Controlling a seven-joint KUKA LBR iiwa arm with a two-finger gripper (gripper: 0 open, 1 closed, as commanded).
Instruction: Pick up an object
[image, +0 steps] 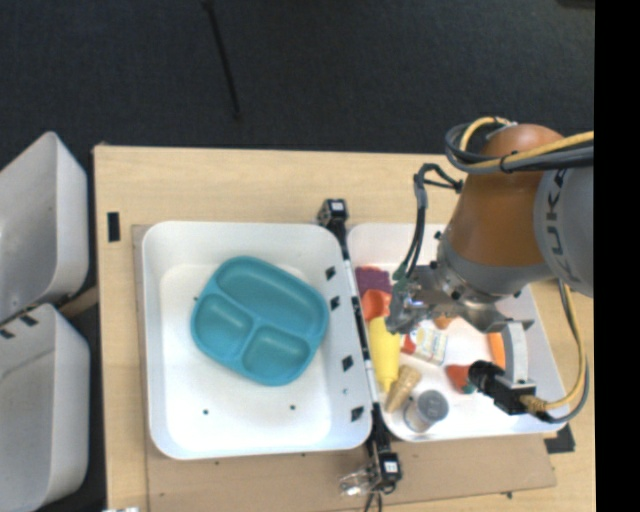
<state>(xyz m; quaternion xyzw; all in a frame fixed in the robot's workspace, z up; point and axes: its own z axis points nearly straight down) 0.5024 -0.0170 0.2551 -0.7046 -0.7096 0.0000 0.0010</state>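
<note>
Gripper (408, 312) hanging over right bin (470, 425), grip state unclear. Yellow bottle (382, 350), red item (374, 303), grey cup (430, 408) crowding beside it. Teal tray (260, 319) lying in left bin (170, 400).

My gripper (408, 310) hangs over the right bin (520, 415) above a yellow item (382, 350); the left bin (160, 330) holds a blue tray (260, 320).

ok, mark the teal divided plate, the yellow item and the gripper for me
teal divided plate (260, 320): camera view, on its central ridge.
yellow item (383, 350): camera view, mid-body.
gripper (405, 312): camera view, at its fingertips.
</note>
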